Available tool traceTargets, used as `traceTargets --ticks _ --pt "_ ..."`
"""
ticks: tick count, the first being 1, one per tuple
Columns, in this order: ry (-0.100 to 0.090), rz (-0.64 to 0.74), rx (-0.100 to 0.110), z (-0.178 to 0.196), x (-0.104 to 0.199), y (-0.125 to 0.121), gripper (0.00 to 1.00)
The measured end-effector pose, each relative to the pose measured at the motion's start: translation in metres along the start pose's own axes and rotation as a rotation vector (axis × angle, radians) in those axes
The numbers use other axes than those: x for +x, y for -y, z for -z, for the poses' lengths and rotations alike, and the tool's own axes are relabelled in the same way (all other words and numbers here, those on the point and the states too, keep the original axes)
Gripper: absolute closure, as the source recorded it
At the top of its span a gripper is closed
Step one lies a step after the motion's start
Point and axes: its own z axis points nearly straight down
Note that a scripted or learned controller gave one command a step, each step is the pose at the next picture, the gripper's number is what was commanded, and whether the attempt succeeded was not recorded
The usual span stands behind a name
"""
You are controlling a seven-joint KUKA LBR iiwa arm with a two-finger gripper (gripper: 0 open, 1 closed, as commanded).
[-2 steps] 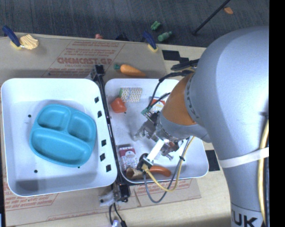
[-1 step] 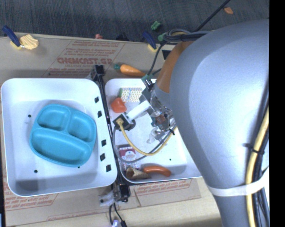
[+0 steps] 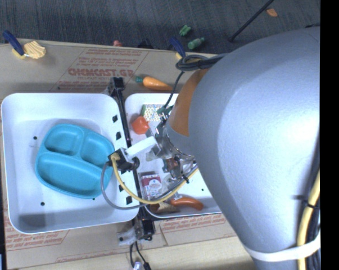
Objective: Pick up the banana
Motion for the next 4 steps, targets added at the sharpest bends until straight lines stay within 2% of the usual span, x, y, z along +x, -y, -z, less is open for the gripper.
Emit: traceTargets --ticks 1,2,3,4 --pt "-0.040 0.000 -0.039 -0.057 0.017 0.067 0.00" --pt "-0.041 0.041 -0.045 -0.064 0.018 0.072 0.00" --pt "-0.023 0.278 -0.031 -0.067 0.017 0.077 0.00" --pt "-0.022 0.266 -0.037 -0.068 0.018 0.080 0.00"
